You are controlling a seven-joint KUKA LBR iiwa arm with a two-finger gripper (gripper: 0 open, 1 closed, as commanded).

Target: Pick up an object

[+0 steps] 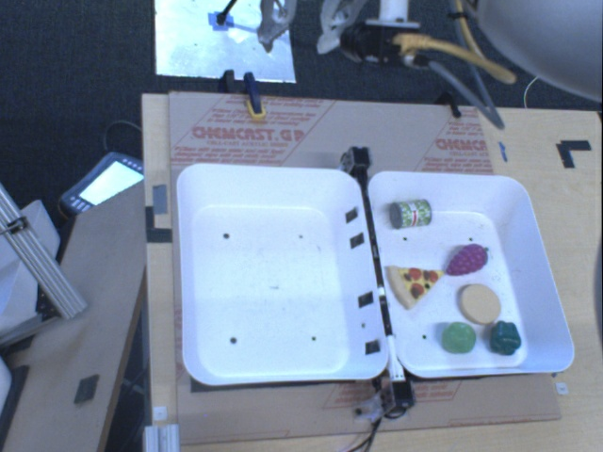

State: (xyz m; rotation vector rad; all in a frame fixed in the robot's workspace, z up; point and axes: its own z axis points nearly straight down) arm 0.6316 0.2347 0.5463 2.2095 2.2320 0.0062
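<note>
Gripper: mine, parked high at 12 o'clock of the view, over the floor and well apart from both bins. Fingers hang spread, nothing between them, so it is open and unloaded. Judged a standby pose, clear of the camera's sight of the bins; pick not yet begun.

Right bin: holds all candidate objs.
- Can, lying on its side at 11 o'clock of the bin, near the divider.
- Grapes, purple, approx. centre.
- Pizza slice, at 8 o'clock, just beside the divider wall.
- Disc, tan, flat, below the grapes.
- Green ball and dark green pepper, side by side at 6 o'clock, near the front wall.

Left bin: white floor, no objs seen.

Assessment: grapes and disc sit w/ most room around them, easiest approach. Pizza and disc lie flat, so fingers may skid. Can could roll. Pepper is near the wall, so finger clearance is doubtful.
</note>
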